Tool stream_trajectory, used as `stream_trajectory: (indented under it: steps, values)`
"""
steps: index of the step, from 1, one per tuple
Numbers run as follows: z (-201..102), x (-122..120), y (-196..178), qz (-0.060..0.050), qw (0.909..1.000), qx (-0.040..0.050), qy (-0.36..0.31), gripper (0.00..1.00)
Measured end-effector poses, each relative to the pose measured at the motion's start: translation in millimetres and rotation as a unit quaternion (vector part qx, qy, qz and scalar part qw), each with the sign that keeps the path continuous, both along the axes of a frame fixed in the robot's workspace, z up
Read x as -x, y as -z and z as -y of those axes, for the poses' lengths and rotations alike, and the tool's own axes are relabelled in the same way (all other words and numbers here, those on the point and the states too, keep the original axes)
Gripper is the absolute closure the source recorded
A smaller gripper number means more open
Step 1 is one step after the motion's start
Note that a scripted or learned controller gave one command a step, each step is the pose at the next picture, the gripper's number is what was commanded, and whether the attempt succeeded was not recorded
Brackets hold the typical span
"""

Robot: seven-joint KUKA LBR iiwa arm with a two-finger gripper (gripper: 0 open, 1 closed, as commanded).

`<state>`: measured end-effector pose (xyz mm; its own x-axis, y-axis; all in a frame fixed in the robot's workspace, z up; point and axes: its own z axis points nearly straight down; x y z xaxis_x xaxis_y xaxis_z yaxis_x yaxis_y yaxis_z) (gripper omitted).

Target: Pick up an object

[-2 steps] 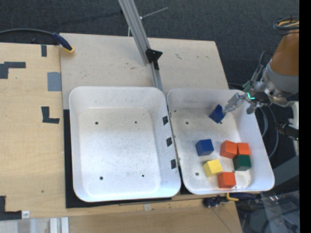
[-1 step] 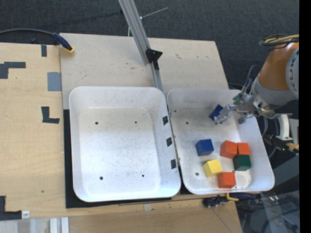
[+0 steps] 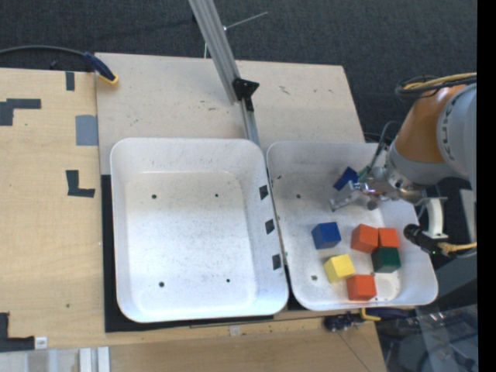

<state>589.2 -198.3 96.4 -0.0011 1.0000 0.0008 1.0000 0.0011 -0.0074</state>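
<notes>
The right bin (image 3: pixel 298 285) holds several small blocks: a blue cube (image 3: pixel 326 234), a yellow block (image 3: pixel 339 267), a dark green block (image 3: pixel 385 260), and orange-red blocks (image 3: pixel 365 238) around them. My gripper (image 3: pixel 345 192) hangs over the upper middle of this bin, reaching in from the right. A small blue piece (image 3: pixel 346 178) sits tilted right at the gripper's tip, touching or very close to it. Whether that piece is held is not clear from this angle. The other blocks lie below and to the right of the gripper, apart from it.
The left bin (image 3: pixel 124 208) stands beside the right one, their rims meeting near the middle. A slanted metal rail (image 3: pixel 221 49) runs down from the top to the junction of the bins. A blue and yellow clamp (image 3: pixel 101 67) lies on the bench at the upper left.
</notes>
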Motion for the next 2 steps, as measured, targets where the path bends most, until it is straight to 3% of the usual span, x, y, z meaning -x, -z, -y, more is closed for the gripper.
stream_trajectory:
  steps: [1, 2]
  values:
    - [-0.6, -1.9, -13.5, 0.003, 1.0, 0.0002, -0.001, 1.0]
    - [3.9, 0.9, -57.5, 0.005, 1.0, 0.0008, 0.0, 1.0]
